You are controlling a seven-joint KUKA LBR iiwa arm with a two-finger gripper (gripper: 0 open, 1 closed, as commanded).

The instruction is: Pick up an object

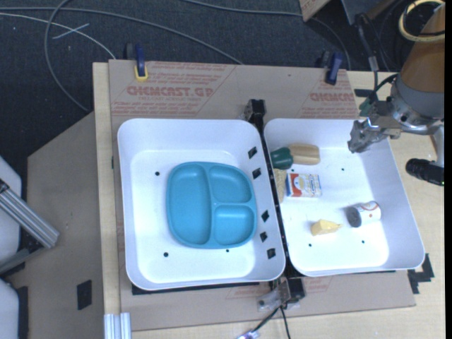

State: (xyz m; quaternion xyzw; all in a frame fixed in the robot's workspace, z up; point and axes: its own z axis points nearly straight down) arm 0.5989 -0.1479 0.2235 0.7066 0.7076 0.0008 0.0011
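A smooth, glossy blue plate [210, 205] with three rounded compartments lies in the middle of the left bin [134, 182], a shallow white tray with soft curved corners and small black dots on its floor. The right bin [395, 189], of the same moulded white plastic, holds the small things. At its far left lies a tan, bottle-shaped piece with a dark green cap [293, 155], on its side. Just nearer is a flat white packet with red and blue print [303, 185]. Nearer still sits a pale yellow wedge [325, 227], and to its right a dark grey lump [353, 216] touches a white rounded piece with a red mark [370, 210].

The metal hand [361, 137] hangs over the far right part of the right bin, well apart from all these things; nothing shows between its fingers, and how far they stand open cannot be told.

Both bins rest on a brown fibreboard worktop [212, 83] printed with faded red lettering, held at the far edge by two blue clamps [140, 60]. A row of black clips [263, 189] runs along the seam between the bins. Beyond the board is dark carpet crossed by thin grey cables [78, 16].
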